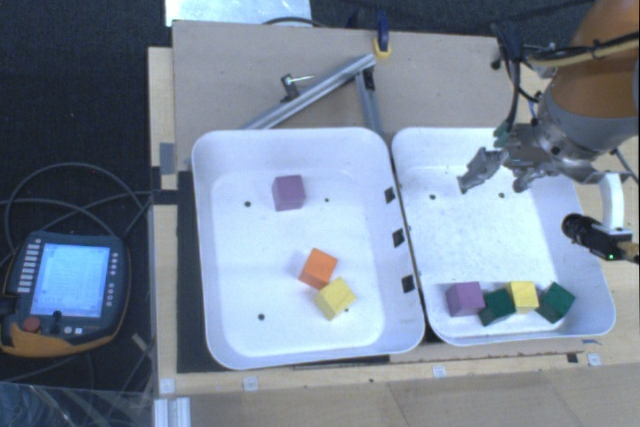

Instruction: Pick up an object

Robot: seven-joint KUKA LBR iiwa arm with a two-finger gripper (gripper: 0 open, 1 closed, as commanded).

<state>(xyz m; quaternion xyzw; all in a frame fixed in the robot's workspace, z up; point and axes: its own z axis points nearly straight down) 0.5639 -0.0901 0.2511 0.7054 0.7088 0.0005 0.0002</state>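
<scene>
Tabletop (440,65) carries two white bins. Gripper (500,171) over right bin's (470,235) far end, fingers apart, nothing between them. Cubes sit along near wall: purple cube (464,297) nearest. Approach step; next needs descent over one cube.

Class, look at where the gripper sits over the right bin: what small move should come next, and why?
Probably shift toward the bin's near edge. The gripper hovers open above bare floor in the right bin, holding nothing, while the purple cube and its neighbours sit along that edge.
</scene>
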